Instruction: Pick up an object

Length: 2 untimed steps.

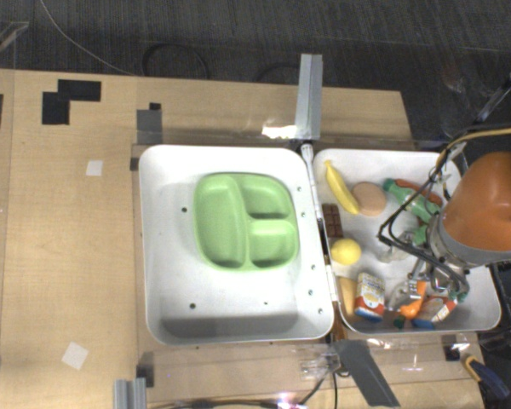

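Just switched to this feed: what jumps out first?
The green tray alone in the left bin, and the arm's orange band looming over the cluttered right bin. There, a banana and lemon lie by the left wall, with the gripper low among small items.

A light wooden bench (60,254) stands on dark ribbed carpet (196,15).

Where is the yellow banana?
The banana lies in the right bin, near its top left corner, beside the tan round thing and above the lemon.
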Each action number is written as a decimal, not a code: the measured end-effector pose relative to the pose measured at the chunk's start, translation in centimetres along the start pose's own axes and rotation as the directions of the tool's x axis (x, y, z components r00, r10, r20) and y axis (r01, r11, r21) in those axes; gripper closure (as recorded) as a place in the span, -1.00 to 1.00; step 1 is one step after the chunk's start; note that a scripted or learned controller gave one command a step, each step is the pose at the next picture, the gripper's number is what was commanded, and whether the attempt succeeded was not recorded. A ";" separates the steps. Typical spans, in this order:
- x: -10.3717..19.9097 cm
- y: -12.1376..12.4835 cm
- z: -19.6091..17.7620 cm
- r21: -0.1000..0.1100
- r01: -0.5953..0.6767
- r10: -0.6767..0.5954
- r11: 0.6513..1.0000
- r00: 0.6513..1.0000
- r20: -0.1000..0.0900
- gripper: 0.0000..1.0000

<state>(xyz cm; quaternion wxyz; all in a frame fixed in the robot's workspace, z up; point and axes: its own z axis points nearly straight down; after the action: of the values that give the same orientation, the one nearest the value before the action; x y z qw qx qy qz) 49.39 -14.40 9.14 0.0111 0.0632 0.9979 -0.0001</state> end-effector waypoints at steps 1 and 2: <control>-9.1 -3.9 0.4 0.004 -0.215 0.215 0.977 0.977 -0.006 -1.00; -0.8 -4.2 0.1 0.004 -0.285 0.285 0.959 0.959 -0.005 -1.00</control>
<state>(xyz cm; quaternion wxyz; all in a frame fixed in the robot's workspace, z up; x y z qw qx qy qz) 49.67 -18.71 9.07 0.0082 0.2060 0.9785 -0.0002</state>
